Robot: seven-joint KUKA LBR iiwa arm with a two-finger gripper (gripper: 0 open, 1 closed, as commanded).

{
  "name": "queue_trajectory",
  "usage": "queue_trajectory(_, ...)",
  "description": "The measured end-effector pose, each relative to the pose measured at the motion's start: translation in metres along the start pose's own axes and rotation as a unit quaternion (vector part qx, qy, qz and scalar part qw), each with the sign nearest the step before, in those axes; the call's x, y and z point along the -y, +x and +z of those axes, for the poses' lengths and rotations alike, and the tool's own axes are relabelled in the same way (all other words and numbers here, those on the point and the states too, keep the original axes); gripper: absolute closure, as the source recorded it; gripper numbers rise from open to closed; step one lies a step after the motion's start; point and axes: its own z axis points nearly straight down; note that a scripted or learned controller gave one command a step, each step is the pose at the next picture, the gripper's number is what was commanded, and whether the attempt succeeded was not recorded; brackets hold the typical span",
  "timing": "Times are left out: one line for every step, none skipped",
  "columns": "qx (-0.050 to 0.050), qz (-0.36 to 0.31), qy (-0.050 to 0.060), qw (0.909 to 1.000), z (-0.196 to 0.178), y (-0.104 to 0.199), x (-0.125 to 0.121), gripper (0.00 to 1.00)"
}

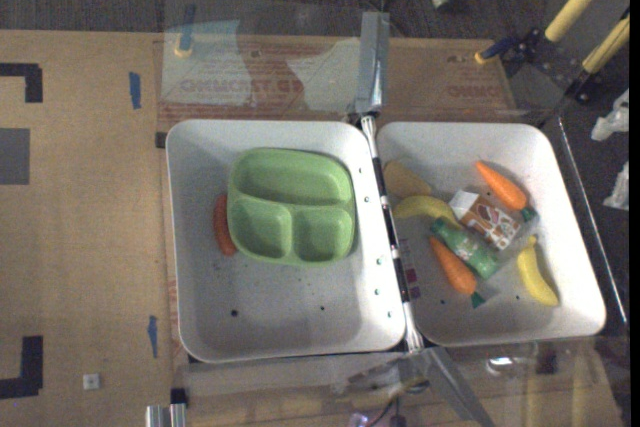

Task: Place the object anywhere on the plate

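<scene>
The plate (290,159), green with three compartments, lies in the far half of the left bin (280,310). A small orange piece (223,225) lies touching its left rim, off the plate. The other candidates are heaped in the right bin (500,313): a carrot (500,185) at the far side, a second carrot (453,265) nearer, a banana (537,277) at the right, another banana (422,207) by the dividing wall, and a green bottle (465,250) with a printed packet (490,218) overlapping in the middle.

Whether my fingers are released or clenched I cannot tell.

The task does not name its object, so I judge the step in hand is choosing and grasping one. I would take the far carrot or the right banana, since each lies fairly clear of the pile. I would close across the narrow width, near the middle of its length. The bottle and packet would likely drag each other. Then lift well above the bin walls, cross left, and let go low over a compartment so nothing rolls off.
</scene>
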Motion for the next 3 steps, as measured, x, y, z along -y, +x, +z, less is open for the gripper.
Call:
queue_trajectory(0.000, -0.060, -0.001, 0.9982, 0.000, -0.057, -0.031, 0.00)
queue_trajectory(0.000, -0.109, 0.000, 0.9940, 0.001, -0.072, -0.002, 0.00)
queue_trajectory(-0.002, -0.319, -0.001, 0.9477, 0.040, -0.078, 0.047, 0.00)
